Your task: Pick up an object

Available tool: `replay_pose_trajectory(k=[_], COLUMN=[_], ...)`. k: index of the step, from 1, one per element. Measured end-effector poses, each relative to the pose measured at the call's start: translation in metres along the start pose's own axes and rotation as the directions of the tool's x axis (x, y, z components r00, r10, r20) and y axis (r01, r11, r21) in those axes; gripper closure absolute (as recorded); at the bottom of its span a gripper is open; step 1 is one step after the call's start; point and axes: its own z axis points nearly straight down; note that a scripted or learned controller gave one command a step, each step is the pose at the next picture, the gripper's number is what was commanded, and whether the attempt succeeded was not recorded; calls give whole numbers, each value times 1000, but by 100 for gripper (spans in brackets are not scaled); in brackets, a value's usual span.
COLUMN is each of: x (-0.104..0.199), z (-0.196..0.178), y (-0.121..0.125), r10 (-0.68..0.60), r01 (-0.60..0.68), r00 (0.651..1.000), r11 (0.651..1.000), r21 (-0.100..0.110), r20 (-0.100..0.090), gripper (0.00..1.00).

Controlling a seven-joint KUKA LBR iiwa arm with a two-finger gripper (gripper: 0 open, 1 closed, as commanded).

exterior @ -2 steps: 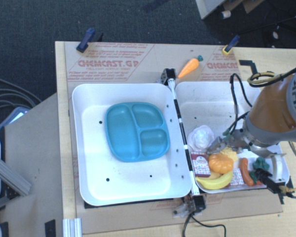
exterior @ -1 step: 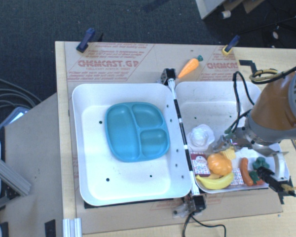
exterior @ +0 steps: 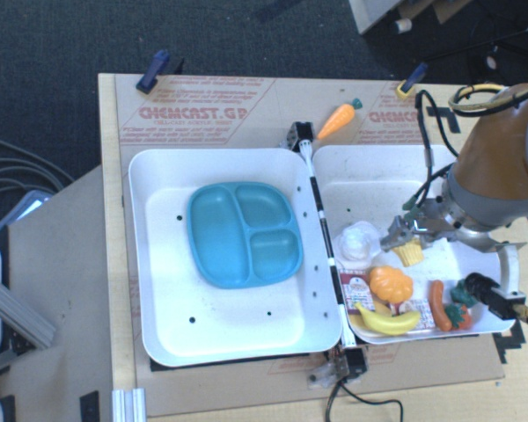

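We see the pickable things clustered in the right bin (exterior: 370,161): a small yellow piece (exterior: 410,253) lies directly under the tool (exterior: 403,236), with an orange fruit (exterior: 391,284) just below it, a banana (exterior: 387,322) along the bin's near edge, a red sausage-shaped toy (exterior: 437,304) to the right and a clear cup (exterior: 359,238) to the left. The tool hangs low over the yellow piece; we cannot tell how far it is open or whether it grips anything. The left bin (exterior: 158,306) carries a blue divided plate (exterior: 245,233). An orange carrot toy (exterior: 336,120) lies on the table (exterior: 211,112) beyond the bins.
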Motion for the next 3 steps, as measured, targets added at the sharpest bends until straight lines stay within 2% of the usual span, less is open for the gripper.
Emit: replay_pose_trajectory(k=[1,2,3], x=[57,116,82], z=[-40,-79,-110], y=[-33,-32,-19], r10=[0,0,2], r01=[0,0,-2], r00=[1000,1000,1000], r11=[1000,1000,1000], r21=[3,1,1], r20=[-1,0,1], gripper=[100,100,100])
